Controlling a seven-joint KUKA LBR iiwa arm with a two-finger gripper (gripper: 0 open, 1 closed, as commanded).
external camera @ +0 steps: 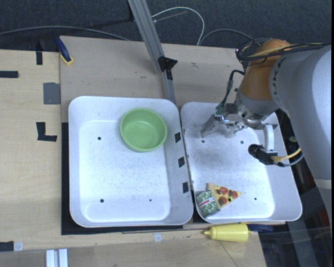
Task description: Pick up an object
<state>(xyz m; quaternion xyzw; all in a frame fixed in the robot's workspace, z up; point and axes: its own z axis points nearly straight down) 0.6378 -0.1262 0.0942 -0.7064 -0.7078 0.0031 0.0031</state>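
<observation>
Two bins: left bin [83,204] holds green bowl [143,129]; right bin [278,204] holds pizza slice [225,194], green packet [206,202]; hand [211,127] state unclear.

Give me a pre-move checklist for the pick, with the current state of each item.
1. Target in the bin: ok. A pizza slice toy and a green packet lie at the near edge of the right bin.
2. Gripper over a target: not ok. The gripper is at the far side of the right bin, well apart from both.
3. Nothing already held: cannot tell.
4. Targets separated: not ok. The pizza slice toy and green packet touch.
5. Other items out of the way: ok. The green bowl sits in the left bin; the yellow bottle lies outside on the bench.
</observation>
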